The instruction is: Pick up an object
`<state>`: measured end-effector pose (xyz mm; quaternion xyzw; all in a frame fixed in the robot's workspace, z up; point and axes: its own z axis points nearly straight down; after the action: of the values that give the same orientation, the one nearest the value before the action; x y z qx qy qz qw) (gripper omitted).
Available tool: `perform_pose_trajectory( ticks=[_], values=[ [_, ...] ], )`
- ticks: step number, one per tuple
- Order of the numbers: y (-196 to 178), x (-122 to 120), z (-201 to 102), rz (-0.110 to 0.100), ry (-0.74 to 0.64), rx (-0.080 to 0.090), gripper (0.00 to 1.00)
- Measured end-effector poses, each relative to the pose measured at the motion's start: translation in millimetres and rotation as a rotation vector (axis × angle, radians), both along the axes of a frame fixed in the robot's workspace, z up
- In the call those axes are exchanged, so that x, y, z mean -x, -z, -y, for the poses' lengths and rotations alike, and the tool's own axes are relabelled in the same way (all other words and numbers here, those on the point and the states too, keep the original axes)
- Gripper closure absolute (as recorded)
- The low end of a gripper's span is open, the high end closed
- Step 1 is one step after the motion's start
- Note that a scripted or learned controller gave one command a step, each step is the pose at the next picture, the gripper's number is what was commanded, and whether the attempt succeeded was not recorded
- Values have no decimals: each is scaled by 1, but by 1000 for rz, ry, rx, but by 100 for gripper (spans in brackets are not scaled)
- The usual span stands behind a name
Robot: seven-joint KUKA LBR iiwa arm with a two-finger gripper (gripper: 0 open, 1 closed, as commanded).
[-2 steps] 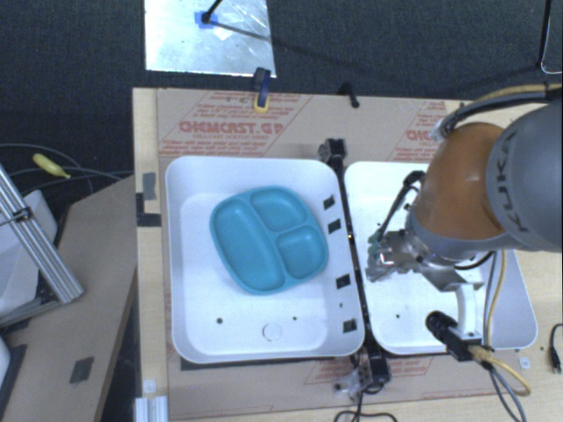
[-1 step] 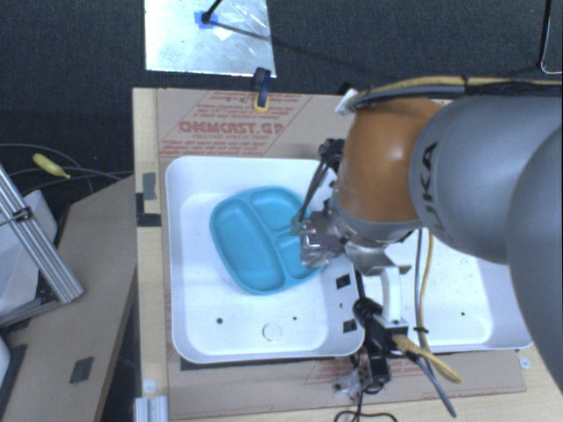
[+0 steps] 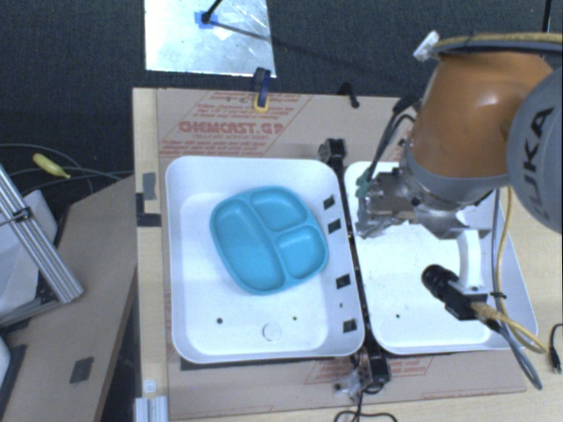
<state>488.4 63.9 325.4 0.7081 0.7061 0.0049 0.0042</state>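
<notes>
My arm reaches in from the right.
Orange-banded wrist bent low, my gripper point(image 3: 374, 207) pointing down and leftward.

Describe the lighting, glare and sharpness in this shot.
Camera view: even, soft light with faint shadows inside the left white bin; the light blue divided plastic plate shows a mild sheen; the crinkled silver foil sheet glares brightly; the grey arm with the orange band, close to the lens, looks slightly soft; the gripper is partly shadowed.
</notes>
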Motion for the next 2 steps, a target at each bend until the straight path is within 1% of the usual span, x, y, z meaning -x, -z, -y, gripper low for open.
perform_pose_trajectory(
  ticks=[1,2],
  values=[
    [-15,1,55,-7,1,3,100],
    [41,2,-3,-15,-11,0,100]
  ],
)
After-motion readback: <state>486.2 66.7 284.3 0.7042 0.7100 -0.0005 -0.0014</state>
